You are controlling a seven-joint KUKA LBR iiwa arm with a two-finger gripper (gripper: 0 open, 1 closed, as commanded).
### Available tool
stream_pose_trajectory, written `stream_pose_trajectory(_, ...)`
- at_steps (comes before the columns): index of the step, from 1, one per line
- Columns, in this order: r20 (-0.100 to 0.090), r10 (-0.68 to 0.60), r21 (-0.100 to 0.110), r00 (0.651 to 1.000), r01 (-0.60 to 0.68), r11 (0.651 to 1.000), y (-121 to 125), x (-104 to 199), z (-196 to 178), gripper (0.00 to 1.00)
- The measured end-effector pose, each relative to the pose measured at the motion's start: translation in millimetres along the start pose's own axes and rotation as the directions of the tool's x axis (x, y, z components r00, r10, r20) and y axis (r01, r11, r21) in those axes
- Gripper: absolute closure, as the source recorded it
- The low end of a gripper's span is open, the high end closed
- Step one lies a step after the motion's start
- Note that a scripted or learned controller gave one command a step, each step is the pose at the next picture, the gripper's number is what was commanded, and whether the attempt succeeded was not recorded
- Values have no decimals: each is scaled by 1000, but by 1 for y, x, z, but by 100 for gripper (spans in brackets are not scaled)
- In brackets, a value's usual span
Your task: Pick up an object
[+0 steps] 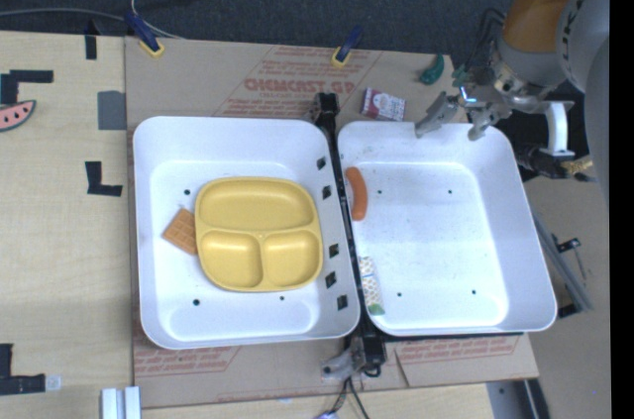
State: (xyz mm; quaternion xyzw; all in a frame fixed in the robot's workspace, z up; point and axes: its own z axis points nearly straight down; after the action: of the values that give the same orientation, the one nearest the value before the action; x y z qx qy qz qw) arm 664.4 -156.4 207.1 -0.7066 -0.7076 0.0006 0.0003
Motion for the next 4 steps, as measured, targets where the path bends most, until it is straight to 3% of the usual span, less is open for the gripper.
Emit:
stream_pose_trajectory(1,0,-1,-1,1000,1,1000,4,2,117,0)
stream_pose_trajectory(2,2,-3,0,1000,3,1000,4,3,107,100)
stream_pose_trajectory(3,3,-3,0,1000,3,1000,4,3,97,100)
stream_pose_trajectory(4,3,-3,1,1000,3,1000,4,3,98,0)
